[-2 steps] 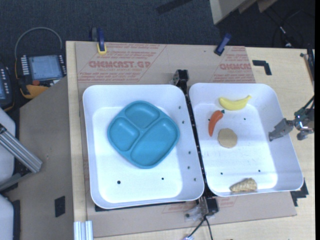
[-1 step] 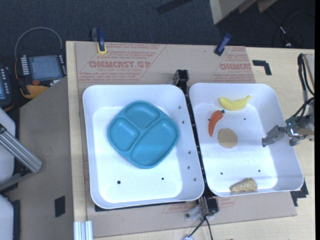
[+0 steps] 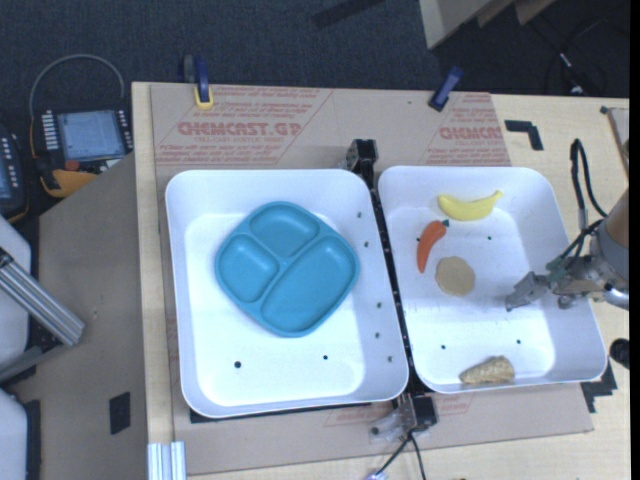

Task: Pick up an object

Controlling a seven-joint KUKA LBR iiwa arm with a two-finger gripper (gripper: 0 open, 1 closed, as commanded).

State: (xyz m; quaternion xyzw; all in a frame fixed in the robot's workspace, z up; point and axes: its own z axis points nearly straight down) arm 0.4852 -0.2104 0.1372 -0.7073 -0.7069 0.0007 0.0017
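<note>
Two white bins sit side by side on the table [image 3: 160, 268], prob. so one serves as the pick source and the other as a drop zone. The left bin [image 3: 200, 368] carries just a blue divided plate [image 3: 288, 267], lying flat near its middle w/ compartments up, likely a target surface rather than sth to grab. The right bin [image 3: 560, 348] has the small stuff, spread well apart so each can be approached w/o bumping a neighbour: a yellow banana [image 3: 469, 205] near the far wall, an orange carrot-like piece [image 3: 429, 244] just below it and tilted, a round tan disc [image 3: 455, 276] (cookie or similar) near the carrot's lower end, and a beige bread-like lump [image 3: 488, 371] close to the near wall. Any of these could be the task's object; the disc looks closest to the tool. The pincer [image 3: 524, 296] comes in from the right, low over the right bin's floor, arm nearly horizontal, wrist at the bin's right wall, tip aimed left toward the disc but apart from it. Nothing sits btw. its tips; whether they're apart or together I can't tell at this res.
</note>
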